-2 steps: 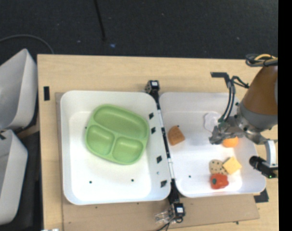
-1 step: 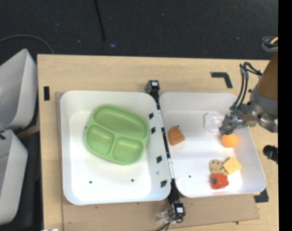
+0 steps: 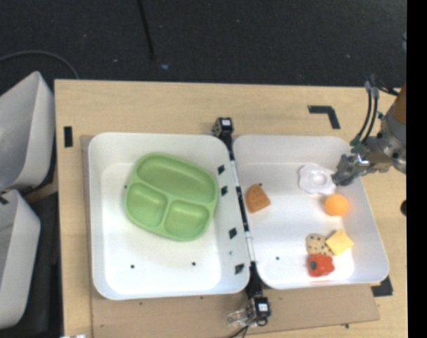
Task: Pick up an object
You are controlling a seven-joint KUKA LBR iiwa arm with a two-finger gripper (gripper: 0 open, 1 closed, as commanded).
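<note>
Gripper [image 3: 346, 169] low over the right bin [image 3: 284, 259], just beside a white cup-like piece [image 3: 313, 179]; whether it is spread or pressed together cannot be told.

That white piece sits just left of the gripper and looks light, thin and slippery, best pinched across its rim. An orange ball [image 3: 336, 204] just below the gripper would likely roll; take it across its middle.

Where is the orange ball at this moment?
The orange ball lies in the right bin, near its right wall, just below the white object and above the yellow block.
</note>
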